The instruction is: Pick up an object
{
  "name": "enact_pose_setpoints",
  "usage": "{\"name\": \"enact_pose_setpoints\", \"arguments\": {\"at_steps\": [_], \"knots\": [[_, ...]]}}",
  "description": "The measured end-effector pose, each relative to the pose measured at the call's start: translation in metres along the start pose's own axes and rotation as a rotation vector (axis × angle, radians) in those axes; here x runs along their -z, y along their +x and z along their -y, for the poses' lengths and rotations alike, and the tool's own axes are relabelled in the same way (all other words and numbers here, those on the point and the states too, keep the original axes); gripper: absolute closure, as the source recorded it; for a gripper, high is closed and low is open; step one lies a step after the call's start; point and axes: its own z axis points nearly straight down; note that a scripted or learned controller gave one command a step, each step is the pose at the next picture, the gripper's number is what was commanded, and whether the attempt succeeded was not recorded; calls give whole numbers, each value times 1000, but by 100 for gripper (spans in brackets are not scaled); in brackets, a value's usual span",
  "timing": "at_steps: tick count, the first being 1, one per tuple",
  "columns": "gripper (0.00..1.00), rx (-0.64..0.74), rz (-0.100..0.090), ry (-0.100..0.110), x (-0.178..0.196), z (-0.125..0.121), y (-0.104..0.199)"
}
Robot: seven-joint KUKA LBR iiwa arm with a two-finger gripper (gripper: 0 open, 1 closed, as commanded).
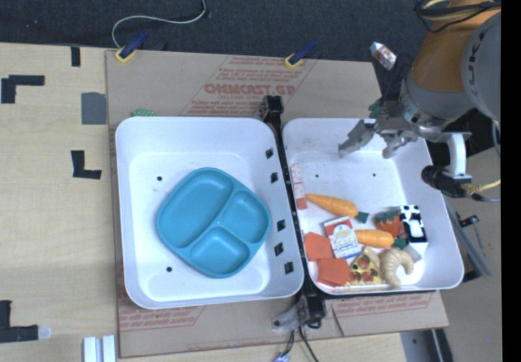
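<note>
My gripper (pixel 373 146) hangs open over the far part of the right bin (pixel 326 134), its two fingers spread apart with nothing between them. Below it, nearer the camera, lies a pile of toy food: an orange carrot (pixel 332 205), a second carrot (pixel 374 237), a small white carton with a picture (pixel 342 238), orange-red flat pieces (pixel 324 259), a tan croissant-like piece (pixel 395 263) and a black-and-white block (pixel 413 224). The gripper is well apart from all of them.
The left bin (pixel 138 149) holds a blue divided plate (pixel 213 222). A black divider with clips (pixel 279 181) runs between the bins. The arm's grey and orange body (pixel 452 51) occupies the upper right. Cardboard lies under the bins.
</note>
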Motion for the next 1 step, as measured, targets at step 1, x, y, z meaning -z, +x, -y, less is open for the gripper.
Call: {"name": "enact_pose_setpoints", "arguments": {"at_steps": [1], "knots": [[0, -1, 0, 0, -105, 46, 30]]}}
